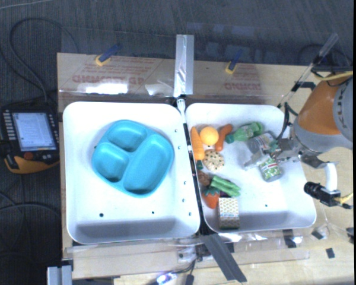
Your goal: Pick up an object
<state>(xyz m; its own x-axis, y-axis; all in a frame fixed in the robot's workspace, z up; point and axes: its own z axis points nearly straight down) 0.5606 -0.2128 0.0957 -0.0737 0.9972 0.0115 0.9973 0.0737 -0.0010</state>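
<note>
Camera view, jaws: the gripper [266,153] sits low inside the right bin [296,212], towards its right-hand half. The metal parts blur into a clear, glinting object, so whether the jaws are spread or closed cannot be told.
Object at jaws: a small clear item with green contents [270,170] lies touching or just under the gripper. No grip on it can be confirmed from this angle.
Task progress: judged as the approach or grasp stage. Nothing is seen lifted above the bin floor, so the pick is not yet shown as done; closing, lifting and holding are left.
Other candidates: a green bottle-like item [244,132] just left of the gripper; an orange ball [209,135], a speckled round piece [213,158], a green vegetable toy [224,186] and a mesh-patterned block [228,212] are grouped along the left wall of the right bin.
Open room: the bin floor below and to the right of the gripper is bare, giving free space for a straight lift.
Edges: the right rim of the bin is near the wrist; the divider [190,177] between bins is well apart from the gripper.
Left bin: the left bin [77,212] holds a blue sectioned tray [132,157].
Worktop: the worktop [273,79] shows beyond both bins at the far side.
</note>
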